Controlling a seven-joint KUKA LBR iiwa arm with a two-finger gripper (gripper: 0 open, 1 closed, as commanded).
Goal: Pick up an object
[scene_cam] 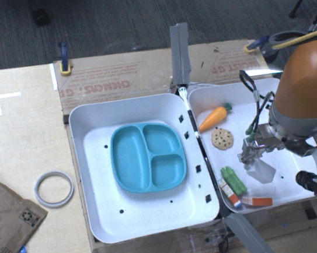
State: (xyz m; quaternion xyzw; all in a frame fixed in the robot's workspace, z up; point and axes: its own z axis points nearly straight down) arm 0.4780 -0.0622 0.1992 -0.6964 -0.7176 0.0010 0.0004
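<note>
Jaws: I cannot tell from the camera view how they stand or whether they hold anything; the gripper point(256, 155) hangs low over the middle of the right white bin point(286, 192), and its metal parts hide the tips.
Grey shape under the jaws: a pale grey piece point(262, 170) lies or hangs just below the gripper; I cannot say if it is an object or part of the tool.
Nearest candidates: the round tan cookie with dark chips point(222, 139) is near, to the left of the gripper; the green toy vegetable point(234, 180) lies lower left, close to the bin wall.
Other things: an orange toy carrot with green top point(212, 118) lies at the upper left of the same bin; a small red and white piece point(255, 201) rests at the bottom edge.
Left bin: the left white bin point(93, 162) holds a turquoise plastic divided plate point(149, 157).
Handling, my judgement: the toy foods look light, stiff and a little slippery. The cookie is flat, so it should be taken across its edges; the carrot is best gripped across its thick middle.
Surface: a grey tape ring point(54, 188) lies well apart on the wooden surface point(18, 132).
</note>
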